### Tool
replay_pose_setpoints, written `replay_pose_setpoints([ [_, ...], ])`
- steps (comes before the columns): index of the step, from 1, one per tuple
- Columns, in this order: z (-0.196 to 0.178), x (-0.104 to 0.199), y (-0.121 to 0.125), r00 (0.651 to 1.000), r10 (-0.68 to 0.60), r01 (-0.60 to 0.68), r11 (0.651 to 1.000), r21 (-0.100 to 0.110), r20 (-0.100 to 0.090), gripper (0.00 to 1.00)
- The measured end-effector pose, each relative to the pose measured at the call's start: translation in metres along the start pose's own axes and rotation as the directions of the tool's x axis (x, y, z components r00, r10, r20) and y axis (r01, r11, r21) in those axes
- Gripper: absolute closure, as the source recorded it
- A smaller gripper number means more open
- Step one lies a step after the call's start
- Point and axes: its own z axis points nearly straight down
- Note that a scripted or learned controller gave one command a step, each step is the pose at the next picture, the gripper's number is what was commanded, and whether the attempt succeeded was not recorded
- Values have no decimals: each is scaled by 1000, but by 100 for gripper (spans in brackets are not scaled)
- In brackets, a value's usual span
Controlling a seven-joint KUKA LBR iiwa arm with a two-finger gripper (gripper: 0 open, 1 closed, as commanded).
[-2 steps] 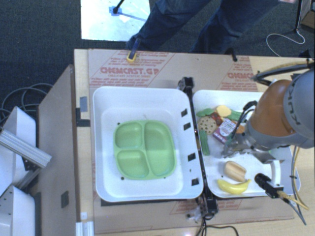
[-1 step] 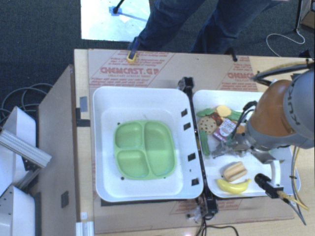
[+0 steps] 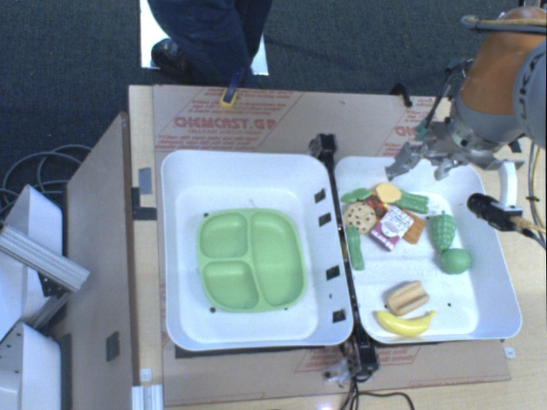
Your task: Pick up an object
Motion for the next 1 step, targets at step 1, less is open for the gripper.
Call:
replay_pose_setpoints([
  [1, 97, -3, -121, 1000, 12, -11, 999, 39, -8, 0],
])
